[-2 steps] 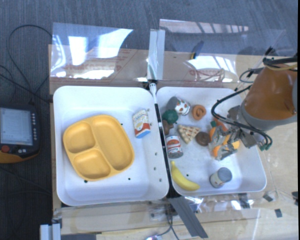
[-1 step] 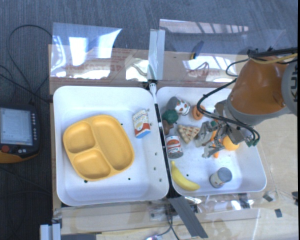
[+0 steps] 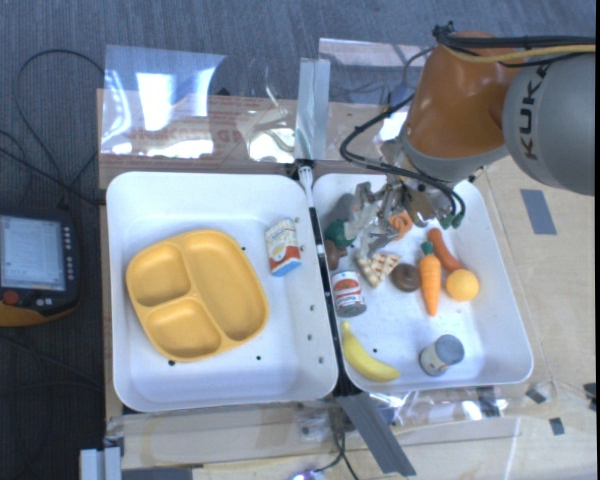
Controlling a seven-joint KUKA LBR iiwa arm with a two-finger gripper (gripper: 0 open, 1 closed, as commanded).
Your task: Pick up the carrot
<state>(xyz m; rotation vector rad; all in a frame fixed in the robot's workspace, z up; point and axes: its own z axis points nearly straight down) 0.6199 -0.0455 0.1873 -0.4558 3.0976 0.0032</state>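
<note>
The carrot (image 3: 430, 283) lies in the right bin (image 3: 500, 338), orange with a green top pointing toward the back, between a brown round item (image 3: 407, 276) and an orange fruit (image 3: 462, 285). My gripper (image 3: 378, 216) hangs low over the back of the same bin, amid clutter, up and to the left of the carrot and apart from it. The arm's orange band (image 3: 460, 93) hides the bin's back right corner.
Around the carrot are a red-orange pepper (image 3: 444, 249), a waffle-like piece (image 3: 382, 266), a small can (image 3: 348, 293), a banana (image 3: 368, 358), a grey tin (image 3: 442, 353) and a green item (image 3: 337, 233). The left bin (image 3: 140, 193) holds a yellow divided plate (image 3: 195, 293) and a small carton (image 3: 283, 246).
</note>
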